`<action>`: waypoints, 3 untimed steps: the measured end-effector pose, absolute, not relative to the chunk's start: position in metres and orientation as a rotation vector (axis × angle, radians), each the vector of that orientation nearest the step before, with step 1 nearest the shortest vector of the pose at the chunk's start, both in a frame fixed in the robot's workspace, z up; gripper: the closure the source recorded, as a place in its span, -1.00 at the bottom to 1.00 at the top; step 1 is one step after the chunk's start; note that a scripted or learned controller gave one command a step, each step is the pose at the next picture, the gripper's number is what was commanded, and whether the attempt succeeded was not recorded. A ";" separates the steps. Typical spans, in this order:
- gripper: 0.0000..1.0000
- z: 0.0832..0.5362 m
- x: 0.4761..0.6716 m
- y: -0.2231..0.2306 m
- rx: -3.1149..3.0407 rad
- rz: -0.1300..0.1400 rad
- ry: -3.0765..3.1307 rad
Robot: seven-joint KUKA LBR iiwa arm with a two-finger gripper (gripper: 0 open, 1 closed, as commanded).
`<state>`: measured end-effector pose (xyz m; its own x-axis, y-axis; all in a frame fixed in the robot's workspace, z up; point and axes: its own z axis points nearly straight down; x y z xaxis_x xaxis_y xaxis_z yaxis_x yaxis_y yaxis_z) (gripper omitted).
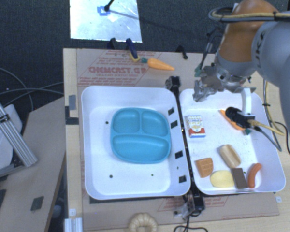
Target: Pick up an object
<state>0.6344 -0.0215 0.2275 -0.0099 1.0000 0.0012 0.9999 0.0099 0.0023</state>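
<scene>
The gripper [201, 94] hangs above the right bin [273, 178], near the little box [195, 126], maybe to grab it.

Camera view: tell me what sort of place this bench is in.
Probably a robotics lab test bench: a robot arm reaches over two white bins, toy food such as a hot dog bun lies in one, and loose cables trail beside the bench.

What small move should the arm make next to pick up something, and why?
Probably lower the end effector toward the small carton. The end effector hangs above the back of the right bin with nothing visibly between its fingers, and the carton lies nearest, apart from the other items.
</scene>
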 end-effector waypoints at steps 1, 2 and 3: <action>1.00 0.221 0.634 0.000 2.213 0.003 2.227; 1.00 0.215 0.633 -0.009 2.219 0.001 2.221; 1.00 0.216 0.636 -0.015 2.220 0.003 2.220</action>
